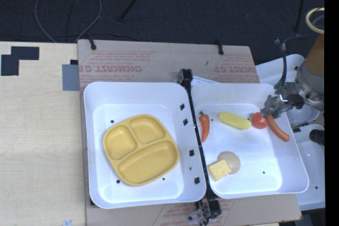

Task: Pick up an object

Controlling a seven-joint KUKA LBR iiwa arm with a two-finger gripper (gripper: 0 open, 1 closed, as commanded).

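The right bin (265,177) holds several toy foods. A yellow corn cob (234,120) lies near its middle, a small orange carrot (204,127) against its left wall. A red tomato (258,121) and a long orange sausage (278,128) lie by the right wall. A pale yellow cheese wedge (219,170) rests against a beige round piece (231,160) near the front. My gripper (272,105) hangs low over the bin's right rim, just above and right of the tomato and close over the sausage's upper end. Nothing can be seen held in it.
The left bin (98,103) holds a yellow divided plate (141,148). A black divider with clips (193,135) runs between the two bins. The arm's wrist and cables (304,87) stand over the right bin's far right corner. Cardboard lies under the bins.
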